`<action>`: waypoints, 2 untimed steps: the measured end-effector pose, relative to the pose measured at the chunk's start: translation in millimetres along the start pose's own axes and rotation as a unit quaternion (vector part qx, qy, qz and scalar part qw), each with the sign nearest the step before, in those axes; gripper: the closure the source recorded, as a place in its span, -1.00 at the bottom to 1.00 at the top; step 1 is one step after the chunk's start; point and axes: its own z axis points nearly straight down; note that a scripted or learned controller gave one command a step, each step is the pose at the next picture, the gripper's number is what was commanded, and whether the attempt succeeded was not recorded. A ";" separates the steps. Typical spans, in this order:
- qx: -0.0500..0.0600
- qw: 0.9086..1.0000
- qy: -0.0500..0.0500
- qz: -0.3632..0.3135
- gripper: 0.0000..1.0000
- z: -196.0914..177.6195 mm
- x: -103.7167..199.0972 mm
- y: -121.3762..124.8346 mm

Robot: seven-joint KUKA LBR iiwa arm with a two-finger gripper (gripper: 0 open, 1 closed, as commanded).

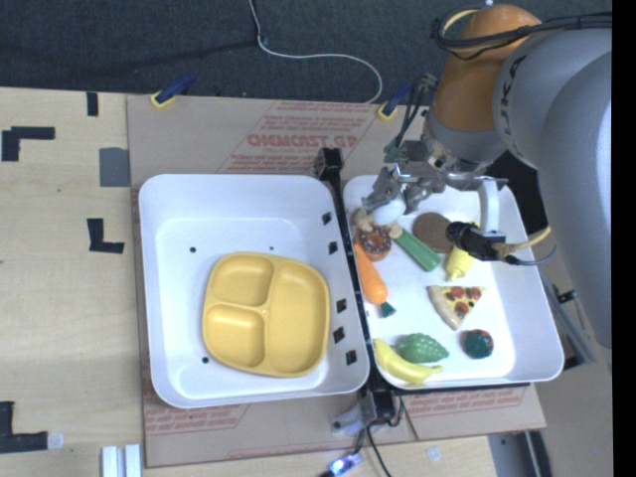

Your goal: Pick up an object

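Crowding the hand [390, 199]: donut [375, 239], carrot [371, 279], green stick [418, 250].

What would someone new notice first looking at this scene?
Probably the big yellow divided plate lying alone in the left bin. Next, the grey and orange arm reaching from the right, its gripper low over the toy food crowded in the right bin, near the carrot.

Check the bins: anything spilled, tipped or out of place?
Nothing stands out. The yellow divided plate lies flat in the left bin. The toy food, including carrot, banana and pizza slice, lies inside the right bin.
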 end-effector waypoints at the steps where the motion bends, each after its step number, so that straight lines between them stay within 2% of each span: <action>1: -0.001 1.000 0.000 0.000 1.00 -22.5 45.9 28.4; 2: 0.000 1.000 -0.001 0.002 1.00 -22.8 51.4 38.9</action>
